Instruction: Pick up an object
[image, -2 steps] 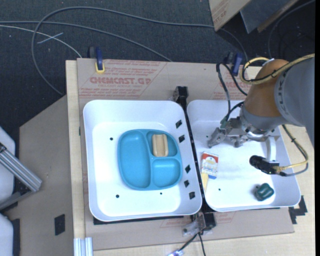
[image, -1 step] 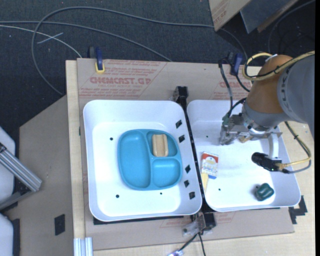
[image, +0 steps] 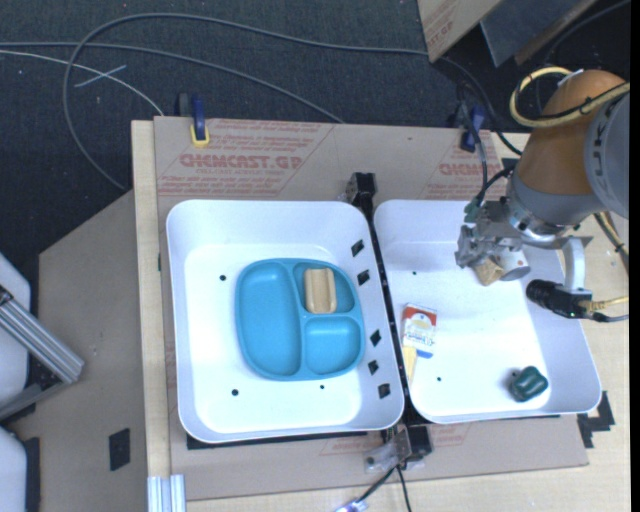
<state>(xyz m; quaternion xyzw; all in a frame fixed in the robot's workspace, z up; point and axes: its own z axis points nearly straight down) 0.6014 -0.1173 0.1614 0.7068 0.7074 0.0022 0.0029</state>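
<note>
My gripper (image: 488, 262) hangs over the upper part of the right bin (image: 560, 400). A small tan block (image: 488, 272) sits between its fingers, and the fingers are shut on it. A white packet with red and blue print (image: 420, 331) lies near that bin's left wall. A dark green lump (image: 527, 382) rests in the bin's lower right corner. In the left bin (image: 200, 330) a blue divided plate (image: 270, 320) holds a tan wooden piece (image: 319, 290) in its upper right compartment.
A black divider with clips (image: 375, 300) runs between the two bins. Cables (image: 575, 300) trail from the wrist over the right bin's right rim. Blue clamps (image: 200, 128) hold the cardboard base at the back edge.
</note>
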